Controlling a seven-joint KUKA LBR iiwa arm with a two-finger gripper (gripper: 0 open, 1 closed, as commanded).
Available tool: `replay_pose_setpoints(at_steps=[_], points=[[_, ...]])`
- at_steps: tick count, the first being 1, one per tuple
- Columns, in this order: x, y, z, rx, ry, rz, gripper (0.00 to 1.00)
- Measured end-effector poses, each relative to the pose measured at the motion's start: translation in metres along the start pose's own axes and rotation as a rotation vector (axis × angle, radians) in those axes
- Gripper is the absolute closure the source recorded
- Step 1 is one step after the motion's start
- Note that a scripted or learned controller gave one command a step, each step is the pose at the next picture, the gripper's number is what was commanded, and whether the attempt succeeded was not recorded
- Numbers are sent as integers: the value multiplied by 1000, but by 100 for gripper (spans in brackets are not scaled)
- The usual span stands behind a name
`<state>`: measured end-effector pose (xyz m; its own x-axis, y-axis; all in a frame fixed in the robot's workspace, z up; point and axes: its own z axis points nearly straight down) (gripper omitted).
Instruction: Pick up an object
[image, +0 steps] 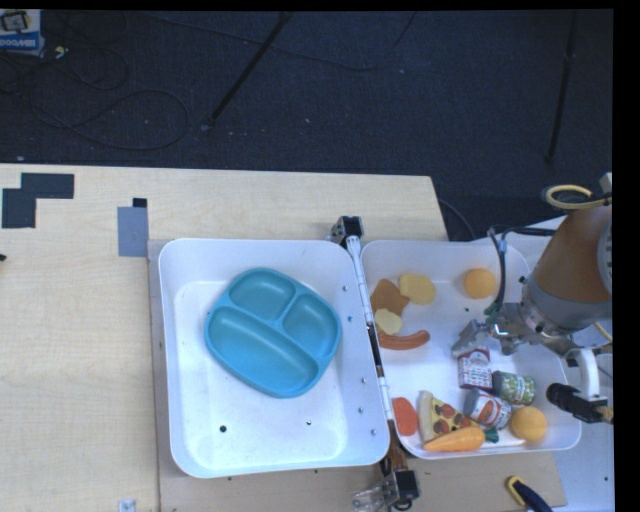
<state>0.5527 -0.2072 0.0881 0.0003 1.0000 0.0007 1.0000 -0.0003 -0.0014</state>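
While the pincer (478, 338) hangs in the right white bin (440, 262), a small red-and-white carton (476, 371) lies just below it.
Whether the pincer is open cannot be told; the carton's long axis runs up-down in view.

Arm (577, 270) enters from the right edge, orange band above grey wrist, bent down w/ wrist tilted toward the left. Gripper (478, 338) low, its 2 metal fingers (468, 343) pointing left & down, apart, w/ nothing seen between them.
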Motion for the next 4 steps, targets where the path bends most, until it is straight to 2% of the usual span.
replay_pose_setpoints(at_steps=[1,2,3,4], points=[[0,1,-11,0,2,3,100],[0,1,-11,0,2,3,0],[-6,-43,0,0,1,1,0],[-6,-43,-10,1,3,4,100]])
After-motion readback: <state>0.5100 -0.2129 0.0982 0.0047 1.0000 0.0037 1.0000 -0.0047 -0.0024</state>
